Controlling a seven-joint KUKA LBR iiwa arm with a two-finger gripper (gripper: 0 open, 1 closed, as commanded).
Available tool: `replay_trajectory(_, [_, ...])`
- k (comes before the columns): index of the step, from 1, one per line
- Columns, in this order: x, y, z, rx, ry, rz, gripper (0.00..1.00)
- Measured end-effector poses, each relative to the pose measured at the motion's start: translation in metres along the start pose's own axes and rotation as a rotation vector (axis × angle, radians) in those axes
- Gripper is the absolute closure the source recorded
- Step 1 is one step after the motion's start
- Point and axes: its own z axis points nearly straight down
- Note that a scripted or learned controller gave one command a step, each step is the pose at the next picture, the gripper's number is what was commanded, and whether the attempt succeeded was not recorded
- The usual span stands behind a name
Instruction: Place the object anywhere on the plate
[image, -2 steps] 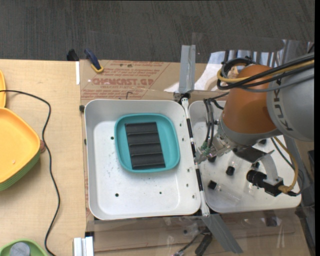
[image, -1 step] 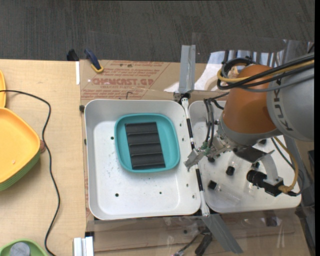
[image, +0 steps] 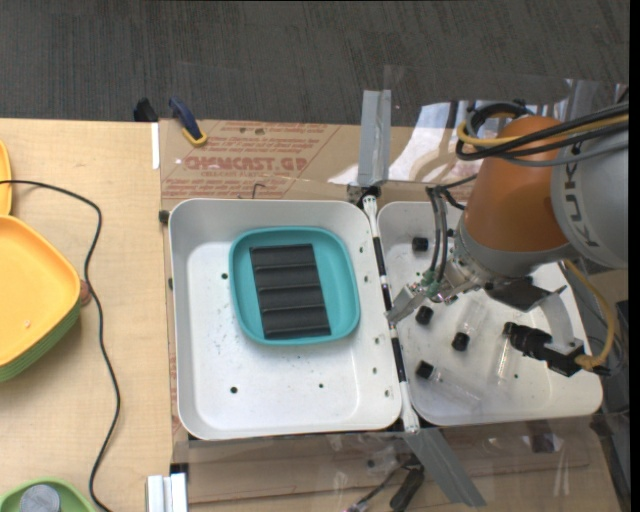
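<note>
A teal plate (image: 345, 290) with a dark ridged centre lies in the left white bin (image: 200, 350). My gripper (image: 432, 291) hangs low over the left part of the right bin (image: 560, 395), close to the divider between the bins. Just below it sits a small black piece (image: 425, 316). Two more small black pieces (image: 460, 341) (image: 425, 371) lie nearer the bin's front, and another (image: 420, 243) towards the back. The grey arm with its orange band (image: 510, 200) covers much of the right bin.
Yellow dishes (image: 30, 300) sit on the wooden bench at the far left, with a black cable (image: 100, 300) running beside them. A cardboard sheet (image: 260, 160) lies behind the left bin. A clear plastic item (image: 503, 362) rests in the right bin.
</note>
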Motion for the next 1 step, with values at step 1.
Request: replay_trajectory(1, [0.0463,0.0628,-0.0003,0.0,-0.001,0.003,0.0])
